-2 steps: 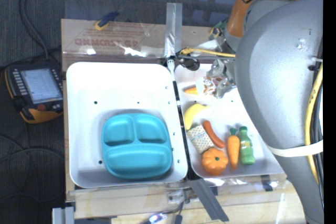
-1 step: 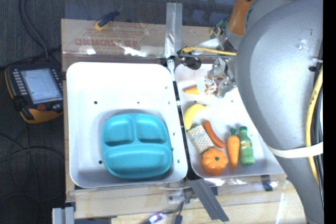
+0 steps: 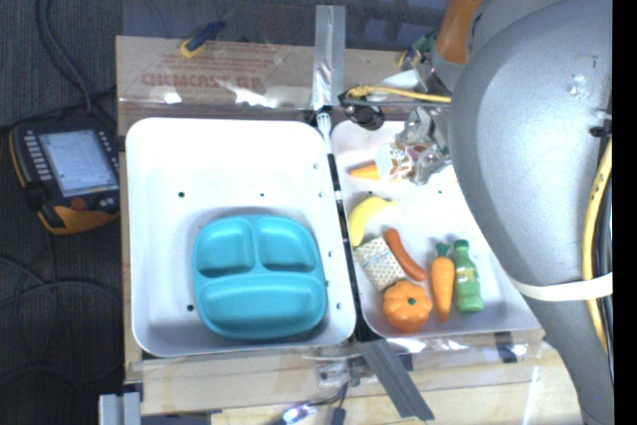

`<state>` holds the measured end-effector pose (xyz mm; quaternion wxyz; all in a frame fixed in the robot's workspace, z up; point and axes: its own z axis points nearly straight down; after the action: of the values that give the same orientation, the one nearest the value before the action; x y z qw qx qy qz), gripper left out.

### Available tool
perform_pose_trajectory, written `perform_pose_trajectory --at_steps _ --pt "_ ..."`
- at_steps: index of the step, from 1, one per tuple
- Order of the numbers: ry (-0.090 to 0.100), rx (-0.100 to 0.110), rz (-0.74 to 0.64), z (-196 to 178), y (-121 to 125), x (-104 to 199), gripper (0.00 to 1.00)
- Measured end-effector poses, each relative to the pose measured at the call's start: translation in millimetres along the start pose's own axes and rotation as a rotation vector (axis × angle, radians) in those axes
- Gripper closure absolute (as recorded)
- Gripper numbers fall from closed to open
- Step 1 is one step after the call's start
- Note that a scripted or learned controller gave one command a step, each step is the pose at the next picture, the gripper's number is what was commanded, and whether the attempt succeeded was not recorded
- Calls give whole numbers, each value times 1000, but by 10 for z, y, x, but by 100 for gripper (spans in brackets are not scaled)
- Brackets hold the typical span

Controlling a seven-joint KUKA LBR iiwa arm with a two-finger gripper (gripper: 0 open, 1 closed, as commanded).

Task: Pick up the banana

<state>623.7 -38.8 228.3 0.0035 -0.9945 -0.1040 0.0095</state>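
The yellow banana lies curved in the right bin, near its left wall. My gripper hangs over the back of the same bin, up and to the right of the banana and apart from it. Something with a mottled brown and white look sits at the gripper's tip, and an orange wedge lies just left of it. The big grey arm covers the bin's right side.
In front of the banana lie a speckled cracker, a red sausage, an orange pumpkin, a carrot and a green bottle. The left bin holds a blue divided plate.
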Motion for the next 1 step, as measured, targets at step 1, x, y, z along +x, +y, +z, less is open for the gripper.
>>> perform_pose_trajectory --at_steps 1 --pt "-6 3 -1 -68 5 -10 100"
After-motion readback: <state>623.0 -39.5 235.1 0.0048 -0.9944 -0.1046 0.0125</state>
